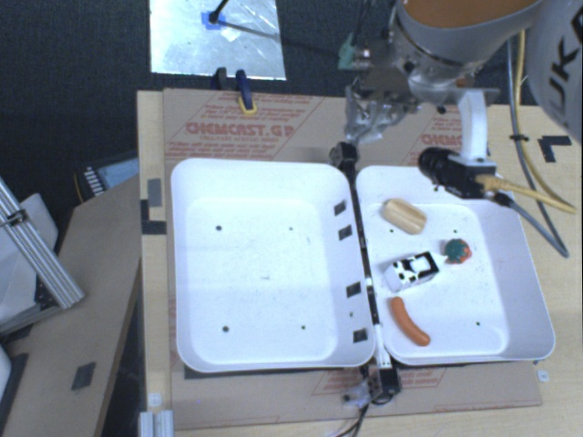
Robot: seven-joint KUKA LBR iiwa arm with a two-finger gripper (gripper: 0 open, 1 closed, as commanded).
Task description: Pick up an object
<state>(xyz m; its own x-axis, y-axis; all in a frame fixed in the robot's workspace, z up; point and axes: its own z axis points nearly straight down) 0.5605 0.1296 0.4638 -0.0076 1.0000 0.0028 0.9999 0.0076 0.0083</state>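
Two bins sit side by side on the bench, the left bin (255,262) touching the right bin (510,271) along a shared middle edge. In the right bin, a bun (404,215) lies near the far edge, a small ball (457,249) nearer the right side, a toy cow (414,270) at the middle, and a sausage (409,321) toward the near edge. The gripper (369,126) hangs beyond the bins' far edge.

A foil sheet (217,24) lies beyond the cardboard board (246,126).

Grey arm (474,25), orange band, yellow cables
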